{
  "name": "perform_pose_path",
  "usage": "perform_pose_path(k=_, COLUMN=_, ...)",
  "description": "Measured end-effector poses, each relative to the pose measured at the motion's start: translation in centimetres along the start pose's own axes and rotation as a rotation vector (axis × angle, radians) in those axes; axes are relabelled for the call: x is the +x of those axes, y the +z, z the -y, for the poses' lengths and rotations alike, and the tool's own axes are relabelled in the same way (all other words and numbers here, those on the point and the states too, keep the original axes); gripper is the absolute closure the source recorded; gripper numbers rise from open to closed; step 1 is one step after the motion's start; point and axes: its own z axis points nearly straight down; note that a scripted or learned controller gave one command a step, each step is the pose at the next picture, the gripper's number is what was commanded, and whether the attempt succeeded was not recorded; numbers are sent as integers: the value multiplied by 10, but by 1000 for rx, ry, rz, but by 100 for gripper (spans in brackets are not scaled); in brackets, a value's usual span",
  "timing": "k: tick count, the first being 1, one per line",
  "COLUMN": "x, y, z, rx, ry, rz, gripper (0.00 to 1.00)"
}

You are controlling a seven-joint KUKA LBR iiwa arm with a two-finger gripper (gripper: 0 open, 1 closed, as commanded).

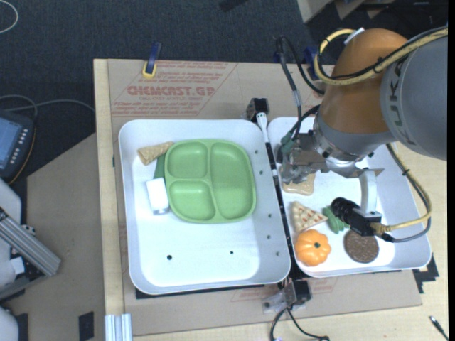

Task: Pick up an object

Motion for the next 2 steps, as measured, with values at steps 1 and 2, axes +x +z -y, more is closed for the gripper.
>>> perform_pose_path(k=1, x=51, y=-10, z=4, rx=-6, ry=-1, rz=0, gripper=100)
perform_pose_path(k=2, x=66, y=-9, z=6, rx=-5, ry=3, rz=2, gripper=100)
